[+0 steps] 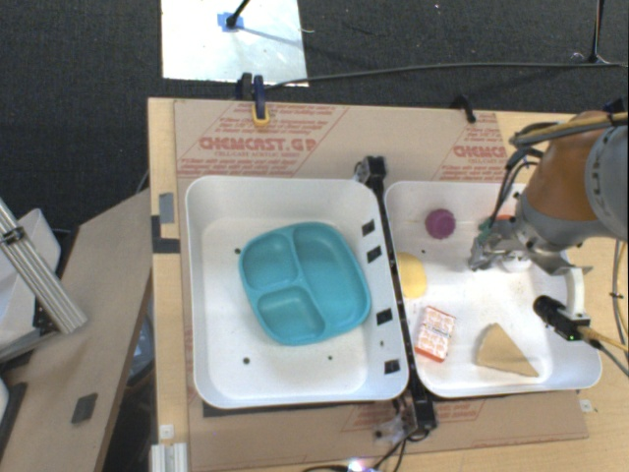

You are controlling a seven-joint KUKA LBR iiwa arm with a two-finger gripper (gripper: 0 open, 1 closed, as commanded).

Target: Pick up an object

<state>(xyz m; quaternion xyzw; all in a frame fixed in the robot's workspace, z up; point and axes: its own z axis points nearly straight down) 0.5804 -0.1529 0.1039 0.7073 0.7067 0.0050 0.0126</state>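
Hovering low over the right bin [590, 367], the gripper [488, 256] sits near the bin's middle, and whether it is clenched or released I cannot tell. The purple ball [439, 223] lies just to its upper left, apart from it and likeliest the target. A yellow object [413, 275], a red-and-white packet [434, 333] and a tan wedge [506, 352] lie nearer the front; a teal tray [305, 281] rests in the left bin [211, 264]

Seen from above: teal three-compartment plastic plate [305, 283] in left white bin [211, 293]; gripper [488, 255] low over right white bin [580, 362].
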